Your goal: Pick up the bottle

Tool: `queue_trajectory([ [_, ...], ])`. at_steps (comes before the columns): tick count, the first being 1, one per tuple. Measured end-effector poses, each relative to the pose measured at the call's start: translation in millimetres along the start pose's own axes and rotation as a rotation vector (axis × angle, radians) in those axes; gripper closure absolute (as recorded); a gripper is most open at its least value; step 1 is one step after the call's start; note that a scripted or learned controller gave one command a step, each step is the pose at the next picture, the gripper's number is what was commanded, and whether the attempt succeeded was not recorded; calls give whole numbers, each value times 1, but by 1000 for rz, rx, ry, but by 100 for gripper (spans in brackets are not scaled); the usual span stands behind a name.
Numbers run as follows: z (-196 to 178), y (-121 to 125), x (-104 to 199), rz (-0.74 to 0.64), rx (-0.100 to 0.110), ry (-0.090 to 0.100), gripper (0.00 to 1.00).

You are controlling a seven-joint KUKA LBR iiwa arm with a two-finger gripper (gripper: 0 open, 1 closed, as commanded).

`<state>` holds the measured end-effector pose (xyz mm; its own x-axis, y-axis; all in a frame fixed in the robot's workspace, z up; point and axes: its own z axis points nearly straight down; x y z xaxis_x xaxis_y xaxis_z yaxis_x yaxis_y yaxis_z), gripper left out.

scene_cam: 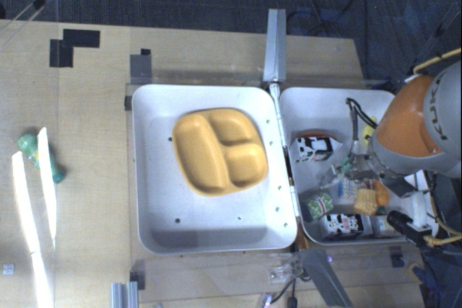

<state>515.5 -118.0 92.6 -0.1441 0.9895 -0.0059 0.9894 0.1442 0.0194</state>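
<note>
On your light wooden desk (86, 227) sit two white bins side by side, the left bin (144, 155) and right bin (289, 108), plus black tape marks (72, 45).

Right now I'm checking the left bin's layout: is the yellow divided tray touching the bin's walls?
Apart. The camera view shows the yellow tray in the middle of the left bin, white floor visible all around it.

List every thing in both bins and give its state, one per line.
Yellow divided tray: upright in the left bin, compartments bare.
Cow-print carton: lying on its side, upper right bin.
Second cow-print carton: lying flat by the near wall.
Green packet: lying crumpled beside it.
Clear bottle: lying among the clutter, under the gripper.
Gripper: low over the pile, grasp unclear.
</note>
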Motion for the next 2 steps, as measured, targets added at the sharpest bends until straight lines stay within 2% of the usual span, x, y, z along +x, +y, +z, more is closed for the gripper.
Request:
queue_trajectory([
  [1, 0, 74, -23, -111, -3, -3, 0],
  [2, 0, 116, -4, -113, 15, -6, 0],
])
